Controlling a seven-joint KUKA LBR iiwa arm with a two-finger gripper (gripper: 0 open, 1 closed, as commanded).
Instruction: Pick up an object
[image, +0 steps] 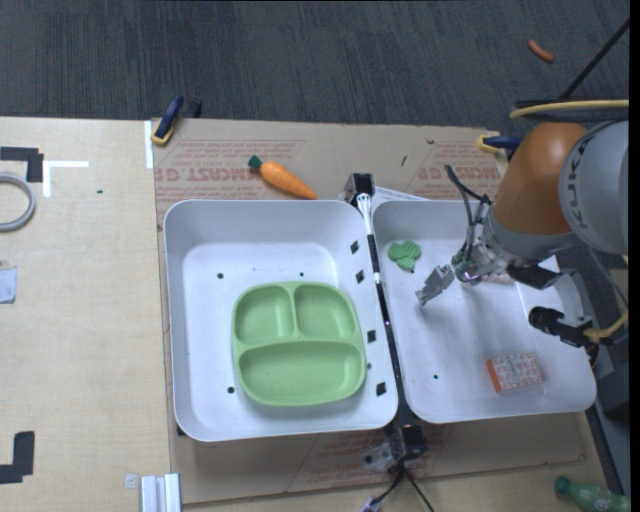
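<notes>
My gripper (433, 288) hangs over the upper left part of the right bin (470, 400), reaching in from the right. A small green leafy toy (405, 254) lies just up and to the left of it, a short gap away. Nearer the bin's front right corner lies a small orange and white box (514, 372). I see nothing held in the gripper.
The left bin (190, 300) holds a green divided plate (298, 343). A toy carrot (283, 177) lies on the cardboard behind the bins. A blue clip (168, 118) sits at the cardboard's back left corner. A green bottle (590, 492) lies at the front right.
</notes>
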